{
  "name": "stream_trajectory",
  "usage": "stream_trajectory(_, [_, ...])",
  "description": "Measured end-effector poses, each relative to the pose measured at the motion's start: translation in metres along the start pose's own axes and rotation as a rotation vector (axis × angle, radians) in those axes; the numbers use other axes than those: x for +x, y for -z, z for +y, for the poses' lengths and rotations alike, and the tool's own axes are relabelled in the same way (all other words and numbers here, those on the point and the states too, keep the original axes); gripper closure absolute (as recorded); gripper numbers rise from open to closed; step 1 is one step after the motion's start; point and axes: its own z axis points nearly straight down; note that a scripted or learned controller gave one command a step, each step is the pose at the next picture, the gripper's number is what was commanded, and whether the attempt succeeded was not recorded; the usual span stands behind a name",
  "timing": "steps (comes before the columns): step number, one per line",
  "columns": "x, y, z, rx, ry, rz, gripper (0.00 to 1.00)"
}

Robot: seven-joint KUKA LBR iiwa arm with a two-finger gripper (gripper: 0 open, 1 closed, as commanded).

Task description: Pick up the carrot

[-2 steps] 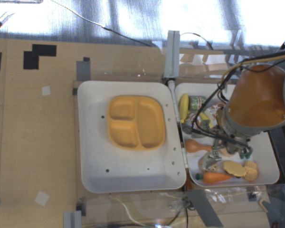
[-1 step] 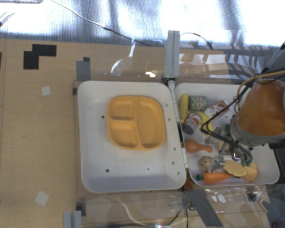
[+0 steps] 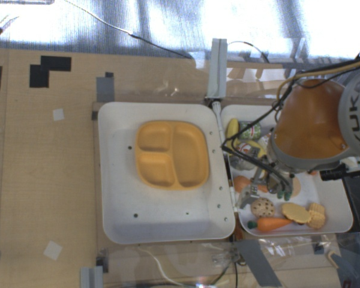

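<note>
I'm over the right bin (image 3: 346, 221) now, my orange-banded wrist hanging above its upper half and covering much of what lies there. My end effector (image 3: 259, 188) sits low in the bin's left part, close to the wall between the two bins; whether it is spread or pressed together I cannot tell, since the metal parts blur into the clutter.

The carrot (image 3: 273, 224) lies on its side along the bin's near edge, pointed end toward the right, just below and a touch right of my end effector and apart from it. Nothing is between my tips that I can make out.

Between us sits a speckled round cookie (image 3: 262, 207), just above the carrot's thick end. To the carrot's right are a flat yellow cracker (image 3: 296, 213) and a waffle-textured piece (image 3: 316, 215). A banana (image 3: 232, 128) lies near the bin's upper left.

The left bin (image 3: 117, 173) carries a yellow divided plate (image 3: 171, 154), well apart from me, on the wooden worktop (image 3: 42, 185).
</note>
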Motion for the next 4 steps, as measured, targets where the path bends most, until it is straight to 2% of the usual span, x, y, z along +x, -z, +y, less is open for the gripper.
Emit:
stream_trajectory(1, [-0.002, 0.009, -0.003, 0.001, -0.001, -0.005, 1.0])
stream_trajectory(2, [-0.012, 0.204, -0.049, 0.005, 0.019, -0.008, 1.0])
stream_trajectory(3, [-0.011, 0.2, -0.048, 0.005, 0.021, 0.001, 0.0])
stream_trajectory(4, [-0.011, 0.033, -0.069, 0.007, -0.048, 0.016, 0.0])
